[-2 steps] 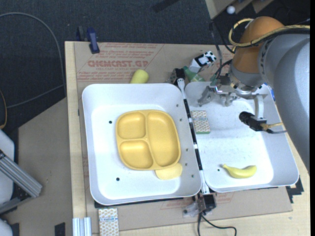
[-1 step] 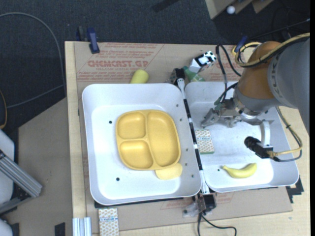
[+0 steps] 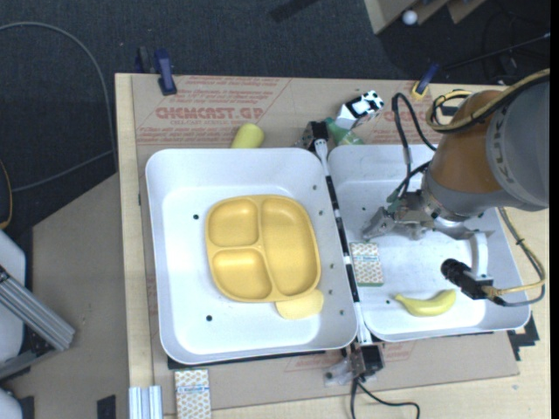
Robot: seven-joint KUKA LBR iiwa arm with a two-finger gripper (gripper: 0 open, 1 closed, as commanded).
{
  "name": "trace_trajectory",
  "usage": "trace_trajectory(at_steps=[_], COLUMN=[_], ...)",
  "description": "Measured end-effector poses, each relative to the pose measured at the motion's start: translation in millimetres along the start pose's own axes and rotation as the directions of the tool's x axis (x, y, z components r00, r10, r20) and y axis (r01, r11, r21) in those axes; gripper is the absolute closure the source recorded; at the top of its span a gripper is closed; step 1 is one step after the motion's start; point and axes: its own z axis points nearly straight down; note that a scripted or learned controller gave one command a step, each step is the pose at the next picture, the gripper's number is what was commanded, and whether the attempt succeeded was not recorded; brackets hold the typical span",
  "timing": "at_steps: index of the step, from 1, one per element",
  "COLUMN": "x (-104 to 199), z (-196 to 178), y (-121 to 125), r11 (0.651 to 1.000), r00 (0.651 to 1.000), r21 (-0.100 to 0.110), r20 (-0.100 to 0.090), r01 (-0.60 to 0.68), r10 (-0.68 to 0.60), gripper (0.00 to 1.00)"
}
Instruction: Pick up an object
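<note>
The wooden bench (image 3: 131, 190), a flat pale board stamped with red lettering along its far edge, carries everything, and the left bin (image 3: 175, 321) serves as the landmark here: a shallow, smooth white plastic tray with rounded corners. Touching its right wall sits the right bin (image 3: 384, 168), of the same glossy white plastic. Over that right bin, well to the right of the left bin, hangs the arm (image 3: 515, 147), a bulky rounded grey body with a dull orange band. Inside the left bin, near its middle, lies a yellow plate (image 3: 262, 247), matte plastic, rounded-square in outline and moulded into three compartments (two smaller ones on the left side, one long one on the right). Just right of the left bin's right wall, low over the right bin's floor, the gripper (image 3: 393, 221) shows as a cluster of thin metallic fingers; whether its jaws stand wide or narrow I cannot tell, and nothing is seen between them. Nearer the camera, in the right bin's front part, lies a banana (image 3: 425, 303), curved and smooth yellow. A small patterned packet (image 3: 366, 264), flat and rectangular, lies against the dividing walls. A yellow cylinder (image 3: 247, 135) rests on the bench just beyond the left bin's far edge.
</note>
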Motion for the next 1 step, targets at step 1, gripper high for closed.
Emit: trace_trajectory(at_steps=[1], x=[-55.3], z=[-0.2], y=[-23.0], r11=[1.000], r00=[1.000], r21=[0.000], r20=[0.001], r01=[-0.002], r10=[0.002], gripper=[0.00])
